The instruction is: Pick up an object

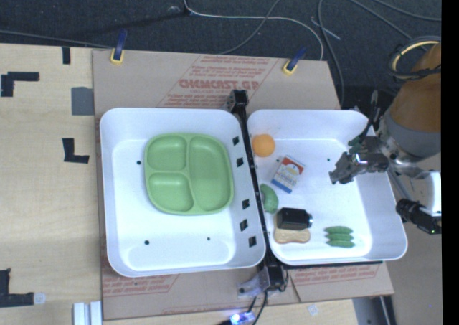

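My two-finger gripper [346, 171] hangs over the right part of the right shallow white bin [373, 205], nothing between its fingers; can't tell how wide they're spread. Objects in that bin: small orange ball [263, 145] near the top left corner, red-white-blue printed packet [287, 173] just below it, round green toy [269, 198] against the left wall, black block [293, 217] touching a tan bone-shaped piece [292, 235], green pea pod [339, 237] near the front. All well apart from the gripper. Left shallow white bin [122, 194] holds a light green divided plastic plate [189, 173].
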`<state>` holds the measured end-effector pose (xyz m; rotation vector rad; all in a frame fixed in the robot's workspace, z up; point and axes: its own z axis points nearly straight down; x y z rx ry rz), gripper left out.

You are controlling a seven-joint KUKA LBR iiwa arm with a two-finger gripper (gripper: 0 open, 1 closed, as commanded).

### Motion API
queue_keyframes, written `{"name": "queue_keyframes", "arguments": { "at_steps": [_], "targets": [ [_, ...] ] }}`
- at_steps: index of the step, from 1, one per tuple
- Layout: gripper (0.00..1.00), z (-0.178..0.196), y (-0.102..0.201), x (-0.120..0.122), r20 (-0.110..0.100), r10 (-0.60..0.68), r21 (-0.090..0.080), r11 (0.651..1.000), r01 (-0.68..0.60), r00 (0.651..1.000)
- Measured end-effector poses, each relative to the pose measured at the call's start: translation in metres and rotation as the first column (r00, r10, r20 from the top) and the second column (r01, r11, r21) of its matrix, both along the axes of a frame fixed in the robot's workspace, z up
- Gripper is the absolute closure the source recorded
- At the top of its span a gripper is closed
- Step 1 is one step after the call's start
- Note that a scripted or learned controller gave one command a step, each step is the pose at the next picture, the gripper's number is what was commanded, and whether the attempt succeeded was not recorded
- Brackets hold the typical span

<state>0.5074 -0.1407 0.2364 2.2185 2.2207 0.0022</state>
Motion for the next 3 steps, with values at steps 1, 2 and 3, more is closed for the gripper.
{"name": "queue_keyframes", "arguments": {
  "at_steps": [1, 2, 3],
  "targets": [
    [1.0, 0.048, 0.0, 0.001, 0.001, 0.001, -0.001, 1.0, -0.001, 1.0],
    [1.0, 0.029, 0.049, 0.017, -0.005, 0.003, 0.001, 1.0, -0.003, 1.0],
    [1.0, 0.027, 0.101, 0.04, -0.004, 0.005, 0.001, 1.0, -0.005, 1.0]
  ]
}}
